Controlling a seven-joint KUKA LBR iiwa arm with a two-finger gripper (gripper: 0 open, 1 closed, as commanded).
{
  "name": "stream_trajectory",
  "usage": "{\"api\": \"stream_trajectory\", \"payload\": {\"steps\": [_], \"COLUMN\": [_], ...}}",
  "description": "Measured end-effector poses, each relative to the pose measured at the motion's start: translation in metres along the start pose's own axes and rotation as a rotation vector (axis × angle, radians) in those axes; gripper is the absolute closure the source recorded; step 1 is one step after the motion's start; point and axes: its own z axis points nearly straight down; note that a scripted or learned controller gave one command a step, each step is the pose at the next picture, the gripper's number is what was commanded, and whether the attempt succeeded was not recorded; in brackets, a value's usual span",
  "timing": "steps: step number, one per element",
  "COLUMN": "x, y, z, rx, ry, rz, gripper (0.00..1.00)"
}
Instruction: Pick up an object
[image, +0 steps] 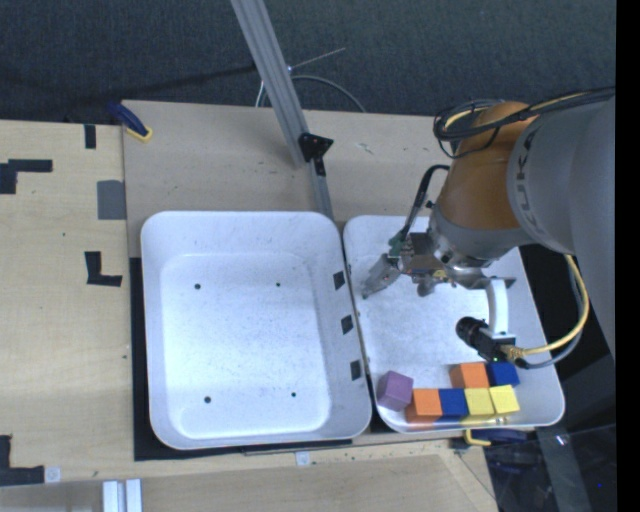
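Six small coloured blocks (455, 393) sit at 6 o'clock in the right white bin (400, 330). End effector (400, 272) hovers at 12 o'clock, nothing held; we can't tell its opening. Approach step: next we descend onto the lone purple cube (396, 388).

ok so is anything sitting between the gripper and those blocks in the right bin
Nothing visible. The gripper is above bare bin floor in the right bin; the purple block and the other blocks cluster along the near edge.
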Motion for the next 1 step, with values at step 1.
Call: {"api": "stream_trajectory", "payload": {"steps": [1], "x": [0.0530], "y": [-0.0246], "z": [0.0000], "rx": [0.004], "ry": [0.002], "rz": [-0.004], "gripper": [0.00]}}
